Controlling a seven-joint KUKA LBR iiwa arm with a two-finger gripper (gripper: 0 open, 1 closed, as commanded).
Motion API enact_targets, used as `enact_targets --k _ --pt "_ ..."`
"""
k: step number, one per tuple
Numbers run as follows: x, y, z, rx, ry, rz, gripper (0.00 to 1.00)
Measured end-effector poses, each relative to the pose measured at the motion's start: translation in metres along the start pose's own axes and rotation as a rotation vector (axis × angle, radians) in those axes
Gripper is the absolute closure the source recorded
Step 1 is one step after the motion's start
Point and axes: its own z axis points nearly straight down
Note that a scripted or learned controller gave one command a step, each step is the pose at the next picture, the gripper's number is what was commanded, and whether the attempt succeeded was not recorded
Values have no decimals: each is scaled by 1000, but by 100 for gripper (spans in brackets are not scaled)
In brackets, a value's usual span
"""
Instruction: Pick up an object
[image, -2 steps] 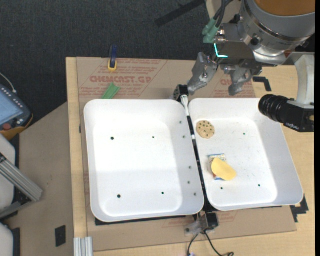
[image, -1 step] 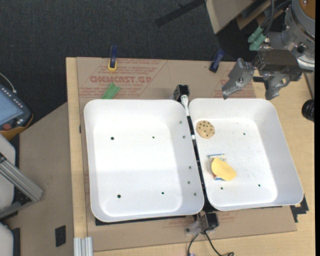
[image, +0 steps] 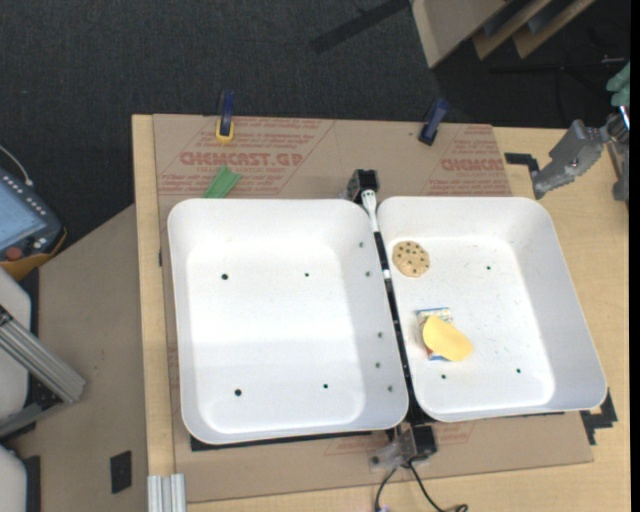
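In the right bin a round tan cookie with dark chips lies near the left wall. Below it a yellow rounded object rests partly on a small white and blue packet. My gripper is a grey shape at the upper right, beyond the right bin's far right corner and well away from these objects. Nothing is visible in it.
The left bin sits beside the right one, with a black divider strip between them. Both rest on a cardboard sheet held by clamps. A green scrap lies behind the left bin.
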Motion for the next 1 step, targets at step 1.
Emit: enact_targets --k 1 --pt "-110 1 1 -3 -3 1 0"
